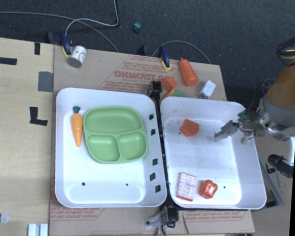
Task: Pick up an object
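Orange-red blocky plastic object (189, 127) sits in the right white bin (232, 198), upper-left part, nothing touching it. Small red rounded toy like a pepper (208, 188) lies near that bin's front edge, just beside a flat white-and-pink patterned packet (186, 186); the two look close but I cannot tell if they touch.

Gripper (229, 130) hangs over the right bin's upper-right area, coming in from the right on the grey arm with orange band (286, 95). One fingers tip (221, 134) points down-left toward the bin floor. Fingers look spread somewhat with nothing between them. Gripper is apart from the orange-red object, to its right.

Left white bin (67, 134) holds a light green sectioned plastic tray (116, 134) in the middle and an orange toy carrot with green top (76, 126) just beside the tray's left edge.

Behind the bins on the cardboard-covered surface (135, 73): an orange bottle-shaped toy (188, 72), a small orange piece (168, 84), a small white-grey cube (208, 88), and a white-red cylinder can (77, 55) at the far left corner. Blue clamps (66, 45) grip the cardboard's back edge.
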Available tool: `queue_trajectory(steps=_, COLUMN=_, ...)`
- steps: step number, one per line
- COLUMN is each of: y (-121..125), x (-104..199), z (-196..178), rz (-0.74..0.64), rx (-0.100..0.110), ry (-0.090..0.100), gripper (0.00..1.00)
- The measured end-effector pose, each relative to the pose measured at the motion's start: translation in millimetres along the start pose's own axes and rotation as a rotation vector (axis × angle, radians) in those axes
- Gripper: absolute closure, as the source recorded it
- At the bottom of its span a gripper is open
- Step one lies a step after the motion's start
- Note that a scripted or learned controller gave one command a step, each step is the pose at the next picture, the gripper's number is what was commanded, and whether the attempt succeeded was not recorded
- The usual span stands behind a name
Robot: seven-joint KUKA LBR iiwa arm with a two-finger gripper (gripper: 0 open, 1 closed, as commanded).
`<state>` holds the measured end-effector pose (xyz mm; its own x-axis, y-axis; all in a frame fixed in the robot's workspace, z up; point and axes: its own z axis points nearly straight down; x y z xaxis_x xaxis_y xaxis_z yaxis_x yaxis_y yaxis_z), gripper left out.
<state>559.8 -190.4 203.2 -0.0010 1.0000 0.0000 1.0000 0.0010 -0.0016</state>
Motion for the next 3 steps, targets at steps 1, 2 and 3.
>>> queue_trajectory(steps=1, y=36, x=61, z=69, rz=-0.001, rx=0.001, ry=0.001, gripper=0.00)
queue_trajectory(steps=2, y=80, x=78, z=117, rz=-0.001, rx=-0.005, ry=0.000, gripper=0.00)
queue_trajectory(steps=3, y=80, x=78, z=108, rz=-0.003, rx=-0.003, ry=0.000, gripper=1.00)
